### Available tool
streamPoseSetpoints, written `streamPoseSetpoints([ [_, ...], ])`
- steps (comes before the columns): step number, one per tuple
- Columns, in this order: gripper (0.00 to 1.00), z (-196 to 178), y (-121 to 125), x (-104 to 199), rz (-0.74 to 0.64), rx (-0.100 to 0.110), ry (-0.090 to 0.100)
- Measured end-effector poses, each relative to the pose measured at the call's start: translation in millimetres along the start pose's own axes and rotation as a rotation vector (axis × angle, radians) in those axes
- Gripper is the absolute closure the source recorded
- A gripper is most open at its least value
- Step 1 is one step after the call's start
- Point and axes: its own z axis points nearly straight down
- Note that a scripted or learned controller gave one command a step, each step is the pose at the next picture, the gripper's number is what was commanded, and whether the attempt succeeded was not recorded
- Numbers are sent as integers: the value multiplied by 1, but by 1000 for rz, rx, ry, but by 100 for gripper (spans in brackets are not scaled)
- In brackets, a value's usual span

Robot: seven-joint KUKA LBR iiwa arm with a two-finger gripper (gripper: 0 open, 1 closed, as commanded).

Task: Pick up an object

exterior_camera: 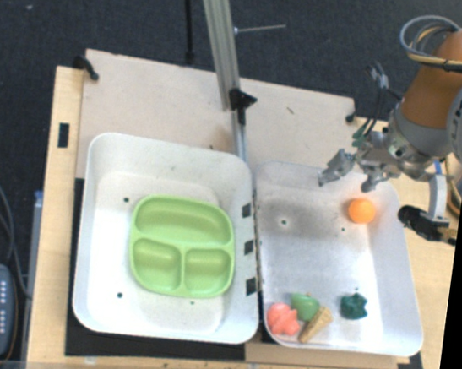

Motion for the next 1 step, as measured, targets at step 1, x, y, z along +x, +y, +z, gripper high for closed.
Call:
streamPoseSetpoints([
  [1, 0, 0, 0, 0, -1, 1, -1],
])
